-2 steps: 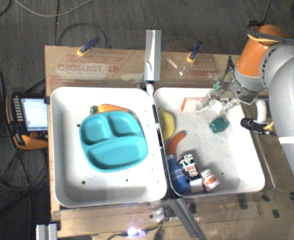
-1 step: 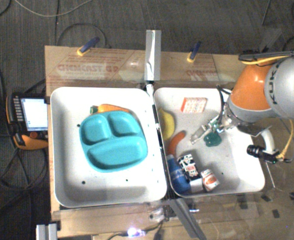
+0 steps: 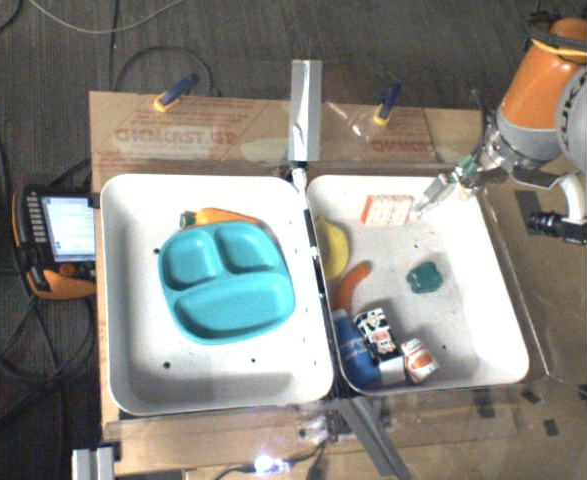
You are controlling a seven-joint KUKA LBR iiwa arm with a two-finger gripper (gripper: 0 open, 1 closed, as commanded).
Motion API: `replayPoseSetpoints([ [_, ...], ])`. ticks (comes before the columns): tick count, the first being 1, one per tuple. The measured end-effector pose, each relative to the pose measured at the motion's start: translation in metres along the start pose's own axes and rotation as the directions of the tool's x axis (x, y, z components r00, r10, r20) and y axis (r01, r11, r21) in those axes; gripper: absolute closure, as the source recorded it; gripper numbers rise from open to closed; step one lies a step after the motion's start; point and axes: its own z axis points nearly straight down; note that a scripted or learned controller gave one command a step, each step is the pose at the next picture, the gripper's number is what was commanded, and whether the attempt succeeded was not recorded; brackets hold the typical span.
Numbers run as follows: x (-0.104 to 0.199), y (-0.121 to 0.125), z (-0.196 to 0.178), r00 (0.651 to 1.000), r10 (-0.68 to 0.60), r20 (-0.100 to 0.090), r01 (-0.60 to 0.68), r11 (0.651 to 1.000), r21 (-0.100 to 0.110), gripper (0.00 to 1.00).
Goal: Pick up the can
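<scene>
A can with a black and white label lies near the front left of the right bin. It is wedged between a blue cylinder and a small red and white container. My gripper hangs over the bin's back right area, just right of an orange and white box. It is well apart from the can and nothing shows in its grasp. The grey arm with its orange band reaches in from the upper right.
The right bin also holds a yellow fruit, an orange carrot-like piece and a green object. In the left bin a blue divided plate lies over an orange item. A metal divider post stands between the bins.
</scene>
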Motion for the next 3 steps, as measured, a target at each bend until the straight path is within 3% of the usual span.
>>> replayPoseSetpoints([
  [1,0.058,-0.012,0.068,0.995,-0.103,0.002,0.103,0.995,-0.001,0.0],
  [2,0.101,0.033,0.07,0.997,0.083,0.007,-0.083,0.997,0.009,0.0],
  [3,0.101,0.034,0.063,0.997,0.081,0.009,-0.081,0.997,0.005,1.0],
])
